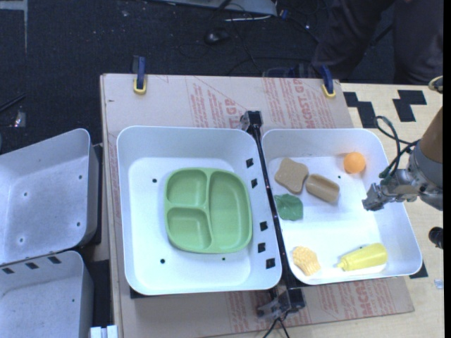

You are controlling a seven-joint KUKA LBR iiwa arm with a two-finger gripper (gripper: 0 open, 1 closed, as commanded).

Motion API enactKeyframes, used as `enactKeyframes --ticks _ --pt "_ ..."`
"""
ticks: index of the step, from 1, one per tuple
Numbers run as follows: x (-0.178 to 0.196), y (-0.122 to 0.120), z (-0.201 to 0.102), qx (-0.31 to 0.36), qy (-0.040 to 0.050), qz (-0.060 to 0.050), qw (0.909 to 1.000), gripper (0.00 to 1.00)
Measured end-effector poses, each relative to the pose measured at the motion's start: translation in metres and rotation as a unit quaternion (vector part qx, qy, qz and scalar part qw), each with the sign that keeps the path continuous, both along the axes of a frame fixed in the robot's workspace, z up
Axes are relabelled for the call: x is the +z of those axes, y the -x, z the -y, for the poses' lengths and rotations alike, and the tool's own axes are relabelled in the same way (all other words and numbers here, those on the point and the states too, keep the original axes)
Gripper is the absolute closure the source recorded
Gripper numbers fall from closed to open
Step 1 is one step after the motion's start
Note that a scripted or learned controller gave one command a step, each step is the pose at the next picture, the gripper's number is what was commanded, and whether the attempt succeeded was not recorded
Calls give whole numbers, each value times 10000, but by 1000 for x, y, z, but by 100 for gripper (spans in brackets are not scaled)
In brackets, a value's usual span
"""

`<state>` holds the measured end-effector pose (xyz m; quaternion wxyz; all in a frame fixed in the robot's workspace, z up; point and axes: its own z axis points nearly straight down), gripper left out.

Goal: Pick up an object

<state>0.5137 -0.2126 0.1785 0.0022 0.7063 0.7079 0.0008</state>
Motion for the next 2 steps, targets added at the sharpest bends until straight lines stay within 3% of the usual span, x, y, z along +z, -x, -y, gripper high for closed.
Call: enactKeyframes --ticks 1,2 --pt "62 5 2 0 5 9 10000 100" --pt "78 4 2 2 -2 -8 10000 100"
